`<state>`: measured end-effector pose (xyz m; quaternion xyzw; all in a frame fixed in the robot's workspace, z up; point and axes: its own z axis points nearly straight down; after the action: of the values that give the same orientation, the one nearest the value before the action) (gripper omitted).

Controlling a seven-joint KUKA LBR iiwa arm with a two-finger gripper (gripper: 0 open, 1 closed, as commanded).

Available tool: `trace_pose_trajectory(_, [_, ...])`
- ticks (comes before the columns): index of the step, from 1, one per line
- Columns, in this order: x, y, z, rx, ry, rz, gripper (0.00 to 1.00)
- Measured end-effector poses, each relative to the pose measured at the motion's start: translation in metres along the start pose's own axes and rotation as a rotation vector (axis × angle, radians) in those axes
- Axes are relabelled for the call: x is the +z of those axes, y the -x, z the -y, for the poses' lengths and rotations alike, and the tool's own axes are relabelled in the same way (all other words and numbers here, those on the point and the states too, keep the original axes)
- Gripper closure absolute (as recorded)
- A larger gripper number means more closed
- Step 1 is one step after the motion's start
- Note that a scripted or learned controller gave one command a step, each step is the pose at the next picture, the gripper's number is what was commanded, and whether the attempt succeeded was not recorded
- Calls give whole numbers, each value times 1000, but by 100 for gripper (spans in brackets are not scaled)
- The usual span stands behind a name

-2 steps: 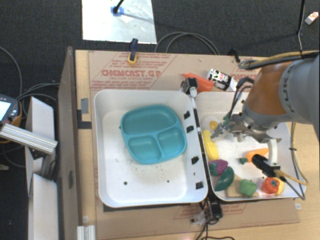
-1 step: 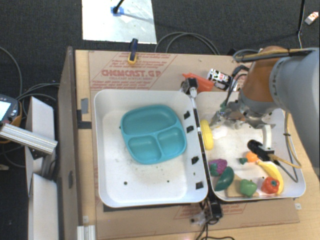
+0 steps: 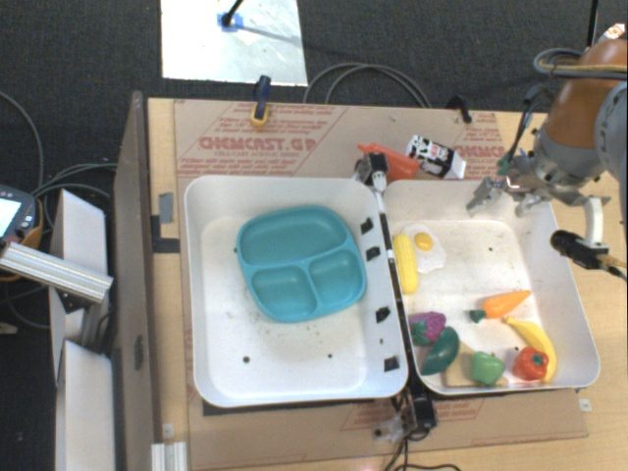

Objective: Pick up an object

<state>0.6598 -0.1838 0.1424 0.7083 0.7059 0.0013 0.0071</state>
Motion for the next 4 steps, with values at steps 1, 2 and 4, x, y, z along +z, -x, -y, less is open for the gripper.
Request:
trace_pose_trajectory(1, [42, -73, -9, -13, -11, -11, 0])
trace_pose_trajectory(2, [28, -68, -10, -10, -5, -8, 100])
trace_pose_trajectory(4, [17, -68, -11, -13, -2, -7, 100])
